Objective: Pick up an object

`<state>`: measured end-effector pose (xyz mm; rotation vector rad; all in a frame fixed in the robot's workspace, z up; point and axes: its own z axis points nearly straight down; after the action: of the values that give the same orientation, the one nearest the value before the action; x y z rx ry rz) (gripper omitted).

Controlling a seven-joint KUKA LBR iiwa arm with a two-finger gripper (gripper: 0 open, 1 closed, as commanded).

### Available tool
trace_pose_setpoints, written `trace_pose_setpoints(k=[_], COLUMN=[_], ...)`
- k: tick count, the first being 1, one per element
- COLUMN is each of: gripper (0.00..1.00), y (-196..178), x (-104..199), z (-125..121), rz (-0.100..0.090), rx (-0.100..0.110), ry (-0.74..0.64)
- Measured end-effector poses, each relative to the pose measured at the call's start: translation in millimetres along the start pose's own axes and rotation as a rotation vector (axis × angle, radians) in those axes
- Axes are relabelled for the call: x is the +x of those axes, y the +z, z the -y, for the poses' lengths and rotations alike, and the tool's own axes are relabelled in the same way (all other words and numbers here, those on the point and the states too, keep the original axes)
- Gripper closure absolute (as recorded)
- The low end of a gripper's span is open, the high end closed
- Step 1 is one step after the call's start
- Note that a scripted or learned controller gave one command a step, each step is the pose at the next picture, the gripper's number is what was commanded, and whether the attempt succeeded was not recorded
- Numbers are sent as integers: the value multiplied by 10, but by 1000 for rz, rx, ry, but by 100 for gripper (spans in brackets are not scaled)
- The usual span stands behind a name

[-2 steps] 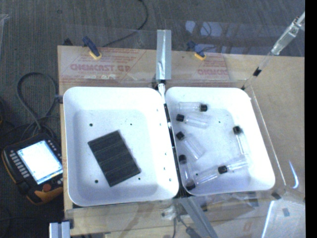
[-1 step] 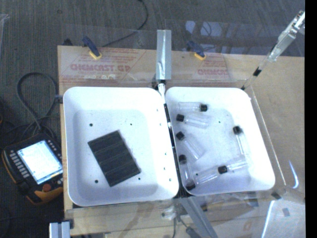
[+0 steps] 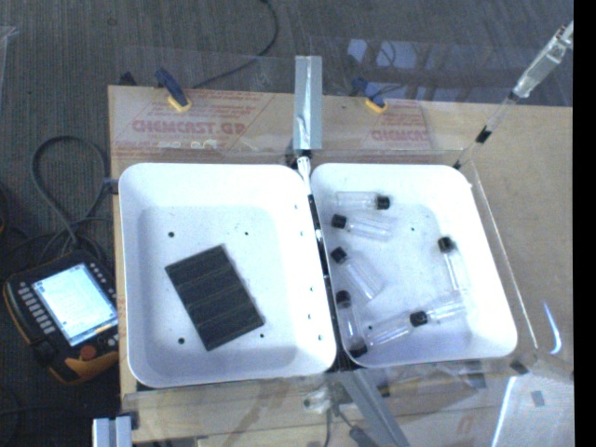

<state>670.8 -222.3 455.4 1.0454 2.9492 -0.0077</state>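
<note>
Front edge: metal framing [image 3: 372, 403] runs under the bench, just below both bins.
Pendant: off the bench's left side sits a handheld control unit [image 3: 65, 310], screen lit, with a dark cable looping away behind it.
Left bin [image 3: 214, 173]: one thing inside, a black ribbed panel [image 3: 214, 296], lying flat and turned at a slant, nearer the front wall than the back.
Right bin [image 3: 391, 170]: here are the things to pick, a scatter of clear vials with black caps, all lying on their sides.
Nearest vials: one vial [image 3: 386, 331] lies along the front wall, its cap in the front-left corner; a second vial [image 3: 440, 313] lies just beside it, pointing toward the right wall.
Left wall: a third vial [image 3: 347, 317] lies close against the divider, cap toward the back.
Middle: a fourth vial [image 3: 360, 274] lies angled, cap up-left; well apart from it, near the right wall, a fifth vial [image 3: 453, 268] lies with its cap toward the back.
Back of bin: a sixth vial [image 3: 366, 228] and a seventh vial [image 3: 358, 199] lie near each other, caps at opposite ends.
Divider: the two bins touch along the centre rim.
Behind the bins: a grey post [image 3: 308, 101] stands at the joint, and a clear sheet with red lettering [image 3: 186, 124] is pinned by two blue-and-yellow clamps [image 3: 170, 84].
Farthest: a thin cable [image 3: 265, 17] trails across the dark floor.
</note>
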Motion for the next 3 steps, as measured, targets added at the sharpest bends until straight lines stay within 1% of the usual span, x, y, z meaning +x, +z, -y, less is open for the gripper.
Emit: trace_pose_setpoints(k=[1,2,3], gripper=[0,100,0], y=[2,-102,-100], x=[1,-6,-6], z=[-2,-8,-10], rz=[0,5,4], rx=[0,0,0], ry=[0,0,0])
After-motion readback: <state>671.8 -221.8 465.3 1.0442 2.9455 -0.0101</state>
